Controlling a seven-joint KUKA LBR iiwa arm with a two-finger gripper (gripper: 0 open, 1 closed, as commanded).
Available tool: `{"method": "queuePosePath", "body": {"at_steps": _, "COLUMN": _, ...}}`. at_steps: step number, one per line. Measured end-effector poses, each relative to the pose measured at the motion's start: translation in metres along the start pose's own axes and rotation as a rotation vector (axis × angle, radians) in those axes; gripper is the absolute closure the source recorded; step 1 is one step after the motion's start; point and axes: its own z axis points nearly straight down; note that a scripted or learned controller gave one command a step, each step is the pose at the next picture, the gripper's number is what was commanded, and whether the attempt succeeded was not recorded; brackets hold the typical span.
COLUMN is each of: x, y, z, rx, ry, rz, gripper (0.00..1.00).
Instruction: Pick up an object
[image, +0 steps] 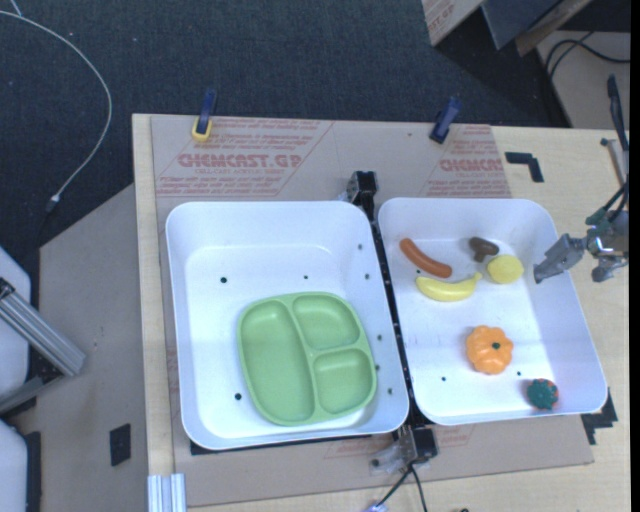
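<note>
Toy food sits loose in the right bin (560, 330), gripper (565, 257) at its three o'clock rim.
Jaws unreadable; the orange pumpkin (489, 350) looks light, hard, slick: best pinched across its ribbed middle.

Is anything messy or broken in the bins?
Nothing stands out. The green tray lies flat in the left bin. The hot dog, banana, lemon, pumpkin and a small green toy lie loose in the right bin, none spilled.
</note>
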Motion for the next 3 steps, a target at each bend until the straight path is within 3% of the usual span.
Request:
{"method": "queuePosePath", "body": {"at_steps": 1, "x": 0.0, "y": 0.001, "z": -0.001, "rx": -0.003, "ry": -0.001, "rz": -0.001, "gripper": 0.0}}
{"method": "queuePosePath", "body": {"at_steps": 3, "x": -0.002, "y": -0.008, "z": 0.087, "rx": 0.004, "ry": 0.002, "rz": 0.0, "gripper": 0.0}}
